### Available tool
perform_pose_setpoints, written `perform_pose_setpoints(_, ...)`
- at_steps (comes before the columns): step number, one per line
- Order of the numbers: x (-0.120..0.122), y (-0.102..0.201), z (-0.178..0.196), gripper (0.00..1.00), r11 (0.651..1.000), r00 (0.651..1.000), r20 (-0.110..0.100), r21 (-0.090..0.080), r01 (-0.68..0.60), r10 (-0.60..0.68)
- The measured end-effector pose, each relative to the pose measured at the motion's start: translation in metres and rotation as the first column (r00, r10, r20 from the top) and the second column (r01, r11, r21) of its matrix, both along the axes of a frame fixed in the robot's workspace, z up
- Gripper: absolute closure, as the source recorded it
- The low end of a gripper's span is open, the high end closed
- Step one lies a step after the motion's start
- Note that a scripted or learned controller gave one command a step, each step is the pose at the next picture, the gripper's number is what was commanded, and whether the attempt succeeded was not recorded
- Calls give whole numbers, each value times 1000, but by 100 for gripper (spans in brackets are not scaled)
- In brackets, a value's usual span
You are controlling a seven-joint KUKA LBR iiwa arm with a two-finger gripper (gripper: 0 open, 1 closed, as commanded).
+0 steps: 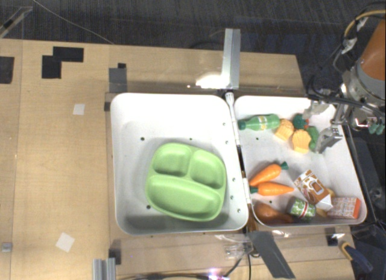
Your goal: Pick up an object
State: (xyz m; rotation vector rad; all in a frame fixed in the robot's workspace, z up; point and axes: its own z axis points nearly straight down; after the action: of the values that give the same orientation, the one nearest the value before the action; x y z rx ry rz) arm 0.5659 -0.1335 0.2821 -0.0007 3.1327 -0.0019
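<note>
Nothing is picked up yet, as far as I can judge. My gripper (325,138) hangs over the right bin (348,158), near its far right corner, with the fingers pointing down beside the yellow toys; whether they stand wide or narrow I cannot tell, and I see nothing between them.

Everything I might take lies in that bin. A green bottle (260,122) lies on its side along the far edge, near the divider between the bins. Two yellow toys (294,136), corn or pineapple by the look, sit just beside my gripper. Two carrots (268,180) lie nearer the middle, close to the divider. At the near edge are a brown piece (269,213), a small can (302,209) and two little cartons (313,187), crowded together.

The left bin (129,152) carries a green tray (186,180), well apart from my gripper.

So the whole job is left: choosing a target, coming down, closing, and lifting. The yellow toys look the nearest candidates.
</note>
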Motion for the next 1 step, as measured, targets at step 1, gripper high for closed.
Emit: perform_pose_setpoints(1,-7,-17,-179,0,992,992,-12,4,-122,122)
